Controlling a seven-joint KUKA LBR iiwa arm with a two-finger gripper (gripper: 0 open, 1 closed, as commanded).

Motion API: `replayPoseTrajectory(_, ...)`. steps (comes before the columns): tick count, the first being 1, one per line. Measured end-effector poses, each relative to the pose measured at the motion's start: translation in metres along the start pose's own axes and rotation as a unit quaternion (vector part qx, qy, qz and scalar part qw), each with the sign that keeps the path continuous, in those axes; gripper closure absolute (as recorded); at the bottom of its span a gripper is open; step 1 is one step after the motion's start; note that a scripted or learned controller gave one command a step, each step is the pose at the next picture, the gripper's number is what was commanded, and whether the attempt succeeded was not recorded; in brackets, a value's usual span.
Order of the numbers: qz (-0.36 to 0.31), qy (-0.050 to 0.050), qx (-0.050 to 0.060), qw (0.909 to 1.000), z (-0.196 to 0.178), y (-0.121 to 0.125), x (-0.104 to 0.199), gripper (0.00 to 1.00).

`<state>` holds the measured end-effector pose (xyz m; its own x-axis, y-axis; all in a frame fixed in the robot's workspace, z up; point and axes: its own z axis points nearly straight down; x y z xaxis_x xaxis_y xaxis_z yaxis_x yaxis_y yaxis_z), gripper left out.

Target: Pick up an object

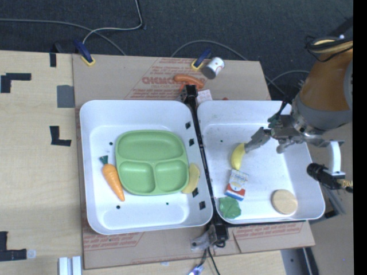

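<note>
In the right bin lie a yellow banana, a small white, red and blue carton, a green leafy piece and a round tan disc. My gripper hangs over the upper middle of this bin, just right of the banana. It is open, its fingers spread, one fingertip close to the banana's top end. Nothing sits between the fingers.
The left bin holds a green divided plate, an orange carrot at its left and a yellow piece at its right. An orange clamp and a grey cylinder lie behind the bins.
</note>
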<state>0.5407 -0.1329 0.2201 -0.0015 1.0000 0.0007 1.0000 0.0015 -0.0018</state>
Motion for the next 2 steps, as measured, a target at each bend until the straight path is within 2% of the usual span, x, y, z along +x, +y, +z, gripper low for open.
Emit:
replayPoseTrajectory(1, 0.0, 0.0, 0.001, 1.0, 0.081, 0.019, 0.037, 0.0)
replayPoseTrajectory(2, 0.0, -0.001, -0.001, 1.0, 0.134, 0.043, 0.024, 0.0)
